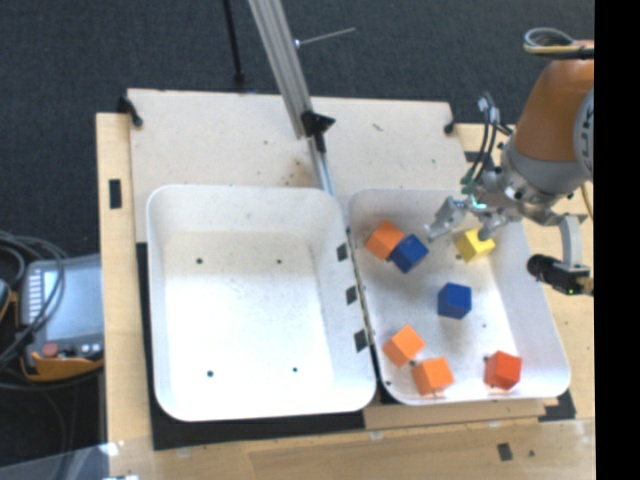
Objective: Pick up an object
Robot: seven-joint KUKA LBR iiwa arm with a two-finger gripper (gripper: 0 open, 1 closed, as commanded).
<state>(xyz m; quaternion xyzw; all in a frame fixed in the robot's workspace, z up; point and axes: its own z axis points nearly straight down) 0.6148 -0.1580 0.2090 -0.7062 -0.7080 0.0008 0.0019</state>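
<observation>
Right bin [530, 313] held seven blocks, four orange [383, 239], two blue [454, 300], one yellow [473, 245], gripper [462, 216] hovered beside the yellow block at the bin's upper part, grip state impossible to tell, left bin [160, 268] alongside.

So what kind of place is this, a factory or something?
More likely a robotics lab test bench: a robot arm reaching over two white bins, coloured toy blocks to practise on, and a control pendant beside the bench.
</observation>
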